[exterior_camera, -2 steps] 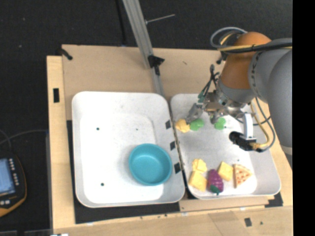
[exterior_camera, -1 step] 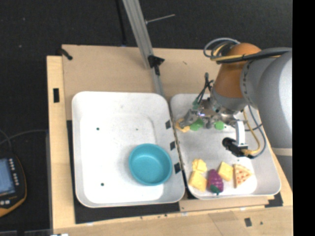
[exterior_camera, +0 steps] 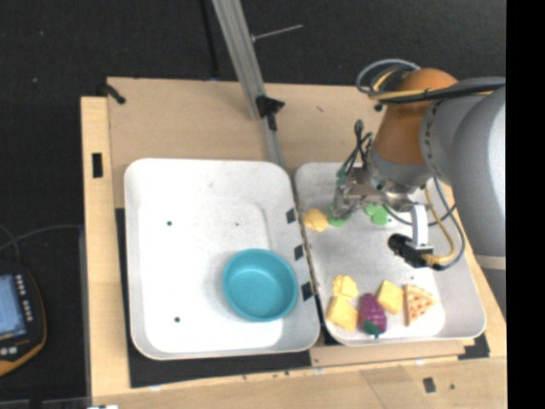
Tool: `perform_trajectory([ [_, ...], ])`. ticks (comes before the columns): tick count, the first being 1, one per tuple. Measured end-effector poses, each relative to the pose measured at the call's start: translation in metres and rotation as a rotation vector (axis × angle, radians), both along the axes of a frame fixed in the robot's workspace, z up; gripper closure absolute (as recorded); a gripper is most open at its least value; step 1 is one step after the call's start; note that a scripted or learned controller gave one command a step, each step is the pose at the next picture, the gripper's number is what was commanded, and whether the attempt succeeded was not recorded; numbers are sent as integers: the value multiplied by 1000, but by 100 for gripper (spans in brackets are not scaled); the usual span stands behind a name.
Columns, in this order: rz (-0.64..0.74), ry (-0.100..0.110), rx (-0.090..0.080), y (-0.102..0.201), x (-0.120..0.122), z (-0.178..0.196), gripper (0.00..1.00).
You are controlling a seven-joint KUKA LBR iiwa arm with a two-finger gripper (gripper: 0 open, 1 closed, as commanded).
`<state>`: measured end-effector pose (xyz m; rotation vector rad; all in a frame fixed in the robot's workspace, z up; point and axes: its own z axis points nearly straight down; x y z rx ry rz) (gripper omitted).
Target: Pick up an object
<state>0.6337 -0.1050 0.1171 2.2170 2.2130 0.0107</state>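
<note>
The gripper stood low in the right bin, its open-or-closed state indeterminable, with a small yellow object lying just beside it toward 8 o'clock, near the bin's left wall and evidently nearest

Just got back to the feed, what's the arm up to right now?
The arm has reached into the right bin and its gripper is low over the far end, close to a small yellow piece and some green bits. I can't tell whether anything is grasped. More toy food, including a purple piece and a pizza slice, sits at the near end. The left bin holds a blue bowl.
</note>
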Motion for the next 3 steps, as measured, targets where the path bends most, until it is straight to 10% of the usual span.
perform_trajectory([
  [3, 5, 8, 1, -7, 0, 121, 100],
])
